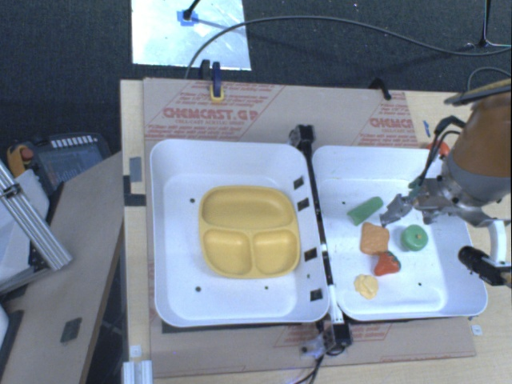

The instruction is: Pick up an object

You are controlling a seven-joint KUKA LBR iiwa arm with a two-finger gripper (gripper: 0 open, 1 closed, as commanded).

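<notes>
While "CHEMCAST" reads on the board [210, 114], the fingers [395, 212] seemingly hang narrow over the right bin [448, 298].

Two white bins, and both look like smooth moulded plastic: the left bin [172, 174] has a soft sheen on its rim, the right bin [344, 170] the same. The yellow tray [248, 230] in the left one is plastic too, satin rather than glossy. Under the bins, a board [264, 110] with a matt, papery brown face and red print. Beyond the bench's far edge, a shiny silvery sheet [192, 22] on dark, rough carpet [64, 54].
</notes>
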